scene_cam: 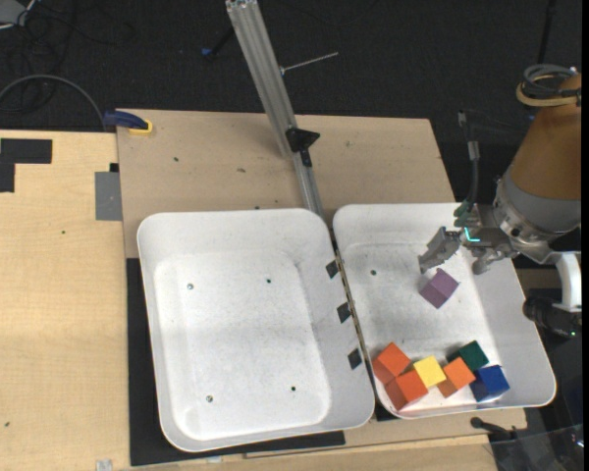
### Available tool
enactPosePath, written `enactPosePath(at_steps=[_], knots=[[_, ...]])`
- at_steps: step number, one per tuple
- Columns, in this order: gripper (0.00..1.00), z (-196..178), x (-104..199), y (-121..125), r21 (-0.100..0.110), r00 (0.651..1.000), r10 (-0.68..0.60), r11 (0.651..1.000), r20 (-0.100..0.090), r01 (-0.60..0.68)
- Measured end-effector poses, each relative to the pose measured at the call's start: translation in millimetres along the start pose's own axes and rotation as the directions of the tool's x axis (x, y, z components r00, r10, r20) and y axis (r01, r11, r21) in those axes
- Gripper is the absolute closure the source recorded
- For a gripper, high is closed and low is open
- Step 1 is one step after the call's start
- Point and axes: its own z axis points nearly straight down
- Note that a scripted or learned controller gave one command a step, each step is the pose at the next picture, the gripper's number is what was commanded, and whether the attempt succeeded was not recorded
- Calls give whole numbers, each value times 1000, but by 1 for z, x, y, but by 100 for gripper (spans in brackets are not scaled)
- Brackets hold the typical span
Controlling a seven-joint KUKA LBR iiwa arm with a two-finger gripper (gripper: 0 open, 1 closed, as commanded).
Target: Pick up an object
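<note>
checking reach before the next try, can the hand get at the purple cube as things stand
Probably yes: the hand hangs just above the purple cube, which lies alone in the right bin, apart from the other blocks.

My gripper [458, 251] hangs over the right bin [373, 226], in its upper right part, and my grey arm with its orange band comes in from the right edge. A purple cube [439, 288] lies tilted just below my fingers, not between them. Along the bin's near edge cluster two orange blocks [393, 358], a red one [408, 389], a yellow one [430, 372], a green one [472, 352] and a blue one [489, 382]. The left bin [172, 234] sits just beside.
</note>
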Motion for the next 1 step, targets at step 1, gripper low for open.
enactPosePath(at_steps=[1], knots=[[0,0,0,0,0,1000,0,1000,0,0]])
